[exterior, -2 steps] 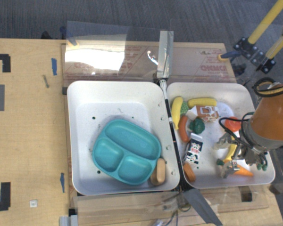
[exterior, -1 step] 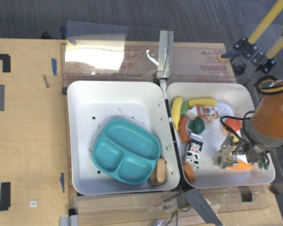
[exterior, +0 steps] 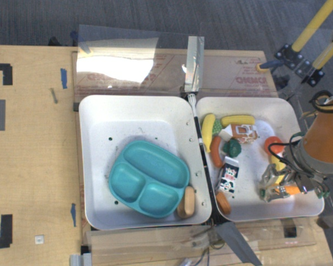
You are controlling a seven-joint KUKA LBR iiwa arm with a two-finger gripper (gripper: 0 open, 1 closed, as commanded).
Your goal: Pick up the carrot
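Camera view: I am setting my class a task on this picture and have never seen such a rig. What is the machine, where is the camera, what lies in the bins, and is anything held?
The one camera looks down at a slant on two white bins. The machine at the right is a robot arm with an orange band. Its gripper hangs low in the right bin. That bin holds toy food: a yellow banana, a green broccoli and a small cow-patterned carton. The left bin holds a teal divided plate. A small orange piece, perhaps the carrot, sits at the gripper. Whether it is held is unclear.
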